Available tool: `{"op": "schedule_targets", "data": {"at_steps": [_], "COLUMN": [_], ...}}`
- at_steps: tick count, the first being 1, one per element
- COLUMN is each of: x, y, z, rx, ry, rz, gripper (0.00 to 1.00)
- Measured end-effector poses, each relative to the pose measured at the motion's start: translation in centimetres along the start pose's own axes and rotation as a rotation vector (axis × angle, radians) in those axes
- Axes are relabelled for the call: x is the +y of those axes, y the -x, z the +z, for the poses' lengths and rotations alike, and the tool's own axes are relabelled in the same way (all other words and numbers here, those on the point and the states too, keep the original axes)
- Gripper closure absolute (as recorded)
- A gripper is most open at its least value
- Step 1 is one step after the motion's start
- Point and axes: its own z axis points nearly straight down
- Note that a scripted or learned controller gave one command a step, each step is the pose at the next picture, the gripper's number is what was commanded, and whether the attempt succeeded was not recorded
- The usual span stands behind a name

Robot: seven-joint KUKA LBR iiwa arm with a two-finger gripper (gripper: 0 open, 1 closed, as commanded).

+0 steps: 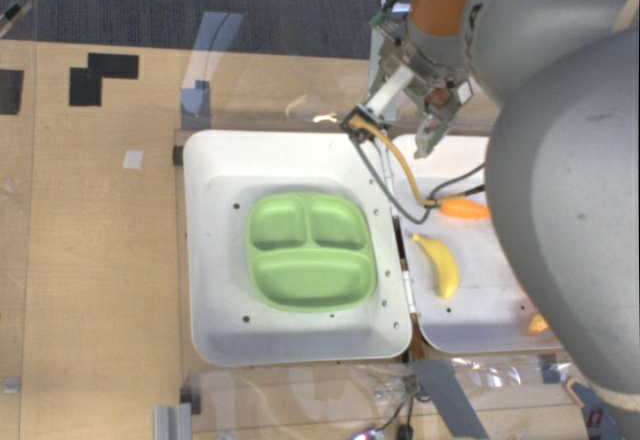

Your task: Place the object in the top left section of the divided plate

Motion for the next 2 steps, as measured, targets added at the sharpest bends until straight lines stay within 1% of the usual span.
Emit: {"op": "schedule_targets", "data": {"at_steps": [1, 2], "x": [-10.0, -10.0], "y": [-2.5, -2.6], "z": [7.7, 6.5], "rx": [-0.002, 0.002], "ry": [-0.002, -0.004], "rz": [0.13, 0.128], "gripper": [0.0, 1.0]}}
